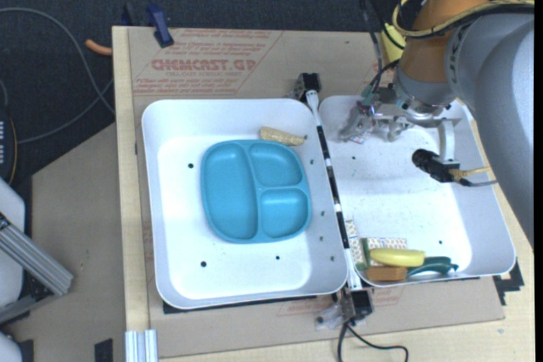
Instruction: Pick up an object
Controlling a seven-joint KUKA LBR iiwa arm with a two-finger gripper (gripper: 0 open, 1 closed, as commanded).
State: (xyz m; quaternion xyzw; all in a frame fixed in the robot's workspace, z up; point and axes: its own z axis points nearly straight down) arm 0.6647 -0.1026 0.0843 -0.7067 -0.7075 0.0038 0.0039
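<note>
From above, the gripper (366, 125) hangs low over the right bin (407, 199) at its 11 o'clock corner; whether it is open or closed cannot be told. Pickable things lie at that bin's 6 o'clock edge: a yellow piece (396, 257), a brown piece (386, 273) and a green-handled item (433, 270), all probably light, hard and smooth, best pinched across their narrow width. The left bin (170, 182) bears a blue divided plate (254, 189), a tan stick (282, 136) at its 1 o'clock. The board (204, 64) under the bins reads "CHEMCAST GP"
</note>
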